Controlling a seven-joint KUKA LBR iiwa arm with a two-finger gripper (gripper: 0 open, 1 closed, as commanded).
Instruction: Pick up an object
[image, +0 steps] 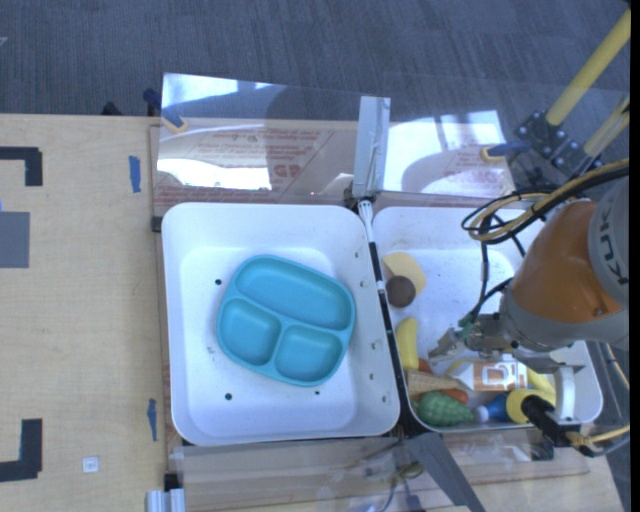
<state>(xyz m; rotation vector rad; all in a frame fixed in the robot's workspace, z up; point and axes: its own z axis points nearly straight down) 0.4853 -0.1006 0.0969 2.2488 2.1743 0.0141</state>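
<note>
Gripper (462, 342) low in right bin (440, 235), above toy clutter. Finger state: cannot tell. Banana (407, 344) just left of gripper, apart from it. Green toy (438, 408) below, near front wall. Blue plate (286, 319) in left bin (190, 300).

In the right bin (440, 225) the objects lie crowded toward the 6 o'clock side. A yellow banana (407, 343) lies along the bin's 9 o'clock wall. At 12 o'clock from it sits a small brown ball (401, 290), touching a pale yellow round piece (404, 267). Near the 6 o'clock wall lies a green bumpy vegetable (438, 408), with an orange carrot-like piece (432, 383) just beside it.
</note>
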